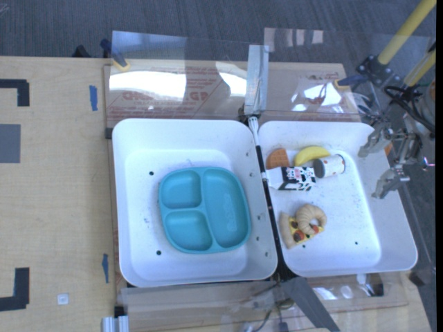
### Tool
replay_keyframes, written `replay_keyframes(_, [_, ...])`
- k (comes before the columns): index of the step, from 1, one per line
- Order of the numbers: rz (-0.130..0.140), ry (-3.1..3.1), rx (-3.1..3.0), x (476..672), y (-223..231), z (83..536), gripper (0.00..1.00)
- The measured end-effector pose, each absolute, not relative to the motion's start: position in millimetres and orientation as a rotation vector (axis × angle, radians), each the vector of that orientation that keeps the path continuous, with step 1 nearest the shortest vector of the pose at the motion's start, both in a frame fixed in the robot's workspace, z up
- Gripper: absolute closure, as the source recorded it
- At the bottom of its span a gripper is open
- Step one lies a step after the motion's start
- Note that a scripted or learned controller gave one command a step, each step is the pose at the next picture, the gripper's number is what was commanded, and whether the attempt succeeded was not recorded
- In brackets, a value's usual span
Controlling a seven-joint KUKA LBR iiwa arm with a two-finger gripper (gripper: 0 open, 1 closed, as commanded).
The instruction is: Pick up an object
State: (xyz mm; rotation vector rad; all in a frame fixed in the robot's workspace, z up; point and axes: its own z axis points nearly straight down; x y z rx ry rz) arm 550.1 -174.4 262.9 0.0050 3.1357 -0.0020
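Note:
The right white bin (387,251) holds several small objects. A yellow banana (311,155) lies at its back beside a brown piece (277,158) and a white can (333,164) on its side. A black-and-white carton (297,178) sits just in front of them. A pizza-slice toy (304,223) rests nearer the front. My gripper (380,163) hangs over the bin's right rim, apart from all of them. It is open, and its metal fingers (385,184) have nothing between them.
The left white bin (131,144) carries a blue divided plate (204,208). A clear panel and a metal post (256,78) stand behind the bins. A yellow pole (412,19) and cables crowd the upper right.

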Motion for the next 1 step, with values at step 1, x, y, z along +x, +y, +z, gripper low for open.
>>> replay_keyframes(1, [0.0,3.097,0.533,564.2,-207.4,152.8,0.0])
